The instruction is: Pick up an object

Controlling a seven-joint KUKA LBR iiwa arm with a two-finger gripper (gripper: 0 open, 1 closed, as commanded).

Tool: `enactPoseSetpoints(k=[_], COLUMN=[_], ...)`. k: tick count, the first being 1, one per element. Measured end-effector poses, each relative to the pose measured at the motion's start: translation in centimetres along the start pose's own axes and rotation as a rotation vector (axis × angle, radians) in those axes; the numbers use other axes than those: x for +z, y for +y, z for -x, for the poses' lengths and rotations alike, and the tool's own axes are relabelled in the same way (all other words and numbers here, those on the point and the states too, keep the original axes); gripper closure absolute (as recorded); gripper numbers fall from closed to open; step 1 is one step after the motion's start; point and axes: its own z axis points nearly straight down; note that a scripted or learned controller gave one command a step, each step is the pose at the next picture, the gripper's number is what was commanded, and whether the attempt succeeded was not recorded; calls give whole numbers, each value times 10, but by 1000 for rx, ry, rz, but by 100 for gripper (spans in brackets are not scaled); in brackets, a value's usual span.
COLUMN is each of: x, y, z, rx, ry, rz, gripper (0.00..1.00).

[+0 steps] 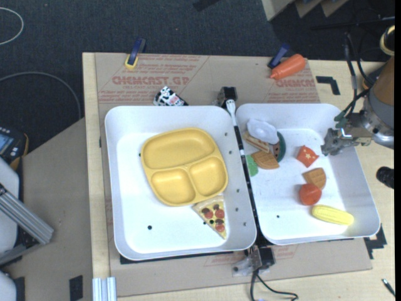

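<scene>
Left bin (119, 187): holds a yellow divided plate (183, 166) toward its middle; a toy pizza slice (214, 216) lies just beside the plate's near-right edge.
Bench (94, 137): a black-and-white toy (168, 96) sits just beyond the left bin's far edge — an orange clamp (288, 66) rests near the far right corner.
Right bin (363, 193): a heap of toy food (263, 146) at the far-left corner; a red block (306, 156), a brown piece (315, 177), a tomato (309, 194) and a corn cob (333, 215) toward the right side.
Gripper (335, 140): over the right bin's right edge, near the red block — whether it is apart or together, cannot tell.
</scene>
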Motion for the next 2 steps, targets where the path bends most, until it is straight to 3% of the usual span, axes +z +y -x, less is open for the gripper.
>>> enactPoseSetpoints(k=[1, 2], x=[-10, 7], y=[-10, -20], z=[-53, -109], rx=[-5, -5], ry=[6, 6], rz=[-7, -11], gripper=[100, 100])
